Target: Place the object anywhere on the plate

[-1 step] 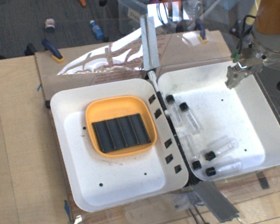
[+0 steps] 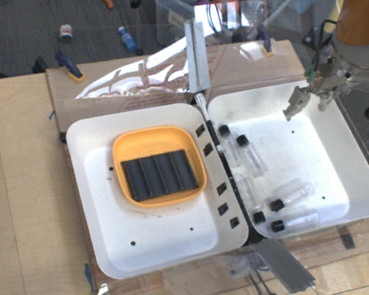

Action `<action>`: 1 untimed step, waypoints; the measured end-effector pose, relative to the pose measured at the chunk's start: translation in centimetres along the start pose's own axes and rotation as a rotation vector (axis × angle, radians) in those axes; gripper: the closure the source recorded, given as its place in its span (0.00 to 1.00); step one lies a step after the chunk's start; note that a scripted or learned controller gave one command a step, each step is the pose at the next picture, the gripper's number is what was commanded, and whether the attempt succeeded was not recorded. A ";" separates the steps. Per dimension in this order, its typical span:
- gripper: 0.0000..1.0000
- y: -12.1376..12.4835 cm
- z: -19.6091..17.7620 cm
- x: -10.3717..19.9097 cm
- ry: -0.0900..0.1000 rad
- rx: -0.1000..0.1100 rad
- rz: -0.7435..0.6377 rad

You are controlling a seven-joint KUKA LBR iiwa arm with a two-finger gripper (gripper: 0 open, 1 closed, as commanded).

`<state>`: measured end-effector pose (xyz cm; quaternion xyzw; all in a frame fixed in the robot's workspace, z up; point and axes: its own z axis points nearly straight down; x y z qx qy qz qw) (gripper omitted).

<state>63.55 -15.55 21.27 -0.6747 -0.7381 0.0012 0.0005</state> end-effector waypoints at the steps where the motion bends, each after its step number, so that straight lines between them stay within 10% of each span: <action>1: 0.00 3.3 3.0 1.7 0.000 -0.003 0.141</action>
